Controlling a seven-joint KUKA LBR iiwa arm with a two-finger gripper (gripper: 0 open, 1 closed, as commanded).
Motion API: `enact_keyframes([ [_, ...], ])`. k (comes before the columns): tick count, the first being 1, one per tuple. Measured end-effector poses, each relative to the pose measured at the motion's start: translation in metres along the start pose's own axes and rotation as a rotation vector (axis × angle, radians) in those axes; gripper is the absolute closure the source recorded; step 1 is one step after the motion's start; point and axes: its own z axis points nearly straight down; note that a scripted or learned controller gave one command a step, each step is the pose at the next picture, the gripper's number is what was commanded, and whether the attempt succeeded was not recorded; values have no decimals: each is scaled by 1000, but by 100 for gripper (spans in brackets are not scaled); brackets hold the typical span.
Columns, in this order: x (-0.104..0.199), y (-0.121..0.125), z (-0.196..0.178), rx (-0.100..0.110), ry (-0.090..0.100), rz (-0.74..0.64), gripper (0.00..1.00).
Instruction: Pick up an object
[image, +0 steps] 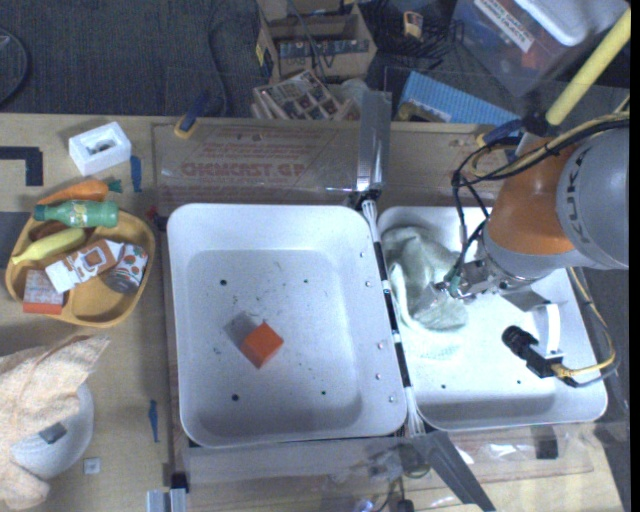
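Two bins sit side by side on the bench. A block (264, 344) lies in the left bin (200, 225), left of its middle. A cloth (420, 265) lies in the right bin (560, 400) against its left wall, the gripper (450, 290) at the cloth's right edge. Left of the bins stands a bowl (100, 310), with a towel (45, 380) in front of it.

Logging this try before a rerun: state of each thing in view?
orange block: lying free in the left bin, untouched
pale cloth: crumpled in the right bin, against its left wall
gripper: low over the cloth's right edge, grasp unclear
green bottle: on its side atop the yellow bowl
yellow bowl: heaped with toy food
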Motion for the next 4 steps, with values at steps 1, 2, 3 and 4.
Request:
enact_keyframes([
  [1, -4, 0, -12, -6, -3, 7, 100],
  [2, -29, -41, -1, -2, -2, -172, 100],
  [3, -30, -42, 0, -1, -3, -171, 0],
  [4, -32, -41, -12, -6, -5, -168, 100],
])
